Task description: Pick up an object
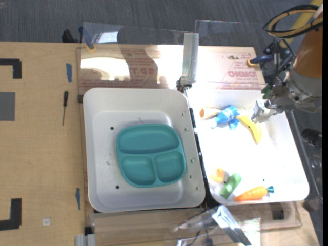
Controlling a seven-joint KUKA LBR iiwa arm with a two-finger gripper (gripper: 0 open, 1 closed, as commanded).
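The right bin (pixel 279 160) holds several small toys. A yellow banana (pixel 252 128) lies near its upper middle, with a blue toy (pixel 226 117) and a small orange piece (pixel 207 112) just left of it. Near the front edge are an orange carrot (pixel 252 192), a green piece (pixel 231 184) and a small yellow piece (pixel 219 176). My gripper (pixel 258 112) hangs at the right side of this bin, just above the banana's upper end. Nothing shows as held by it.
The left bin (pixel 97 137) carries a teal divided plate (pixel 150 155). A clear upright divider (pixel 189 60) stands at the back between the bins. Cables (pixel 287 22) loop above the arm at the upper right. A screwdriver (pixel 64 104) lies on the wooden bench at left.
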